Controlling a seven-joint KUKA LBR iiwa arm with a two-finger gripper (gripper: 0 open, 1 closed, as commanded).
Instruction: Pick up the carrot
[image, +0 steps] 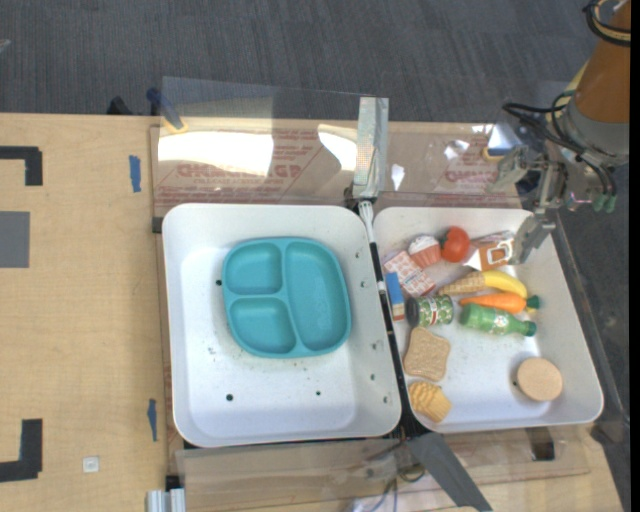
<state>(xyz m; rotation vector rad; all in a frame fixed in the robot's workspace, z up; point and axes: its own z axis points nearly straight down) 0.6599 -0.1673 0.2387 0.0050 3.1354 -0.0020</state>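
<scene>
**Carrot lies flat among crowded toy food, below the pincer**

The carrot (497, 300) is a smooth orange plastic cone with a green tuft at its right end. It lies in the right bin (585, 375), below and slightly left of the pincer (533, 240), apart from it. Whether the pincer is spread or pressed together cannot be told; nothing visible sits between its tips.

The carrot is hemmed in. A curved yellow banana (502, 283) touches it on the side nearer the pincer, and a glossy green bottle (497, 320) lies just beside it on the far side. A pale cone (464, 285) and a small green can (434, 311) sit to its left. A red tomato (456, 243) lies left of the pincer, at about its height. Well below it are a round tan disc (540, 379), a speckled bread slice (427, 353) and a ridged cracker (431, 402).

Far left of the pincer, the left bin (195, 395) holds a teal divided plate (286, 297).

The carrot's long axis runs nearly left to right, narrow tip pointing left, green top right.
</scene>
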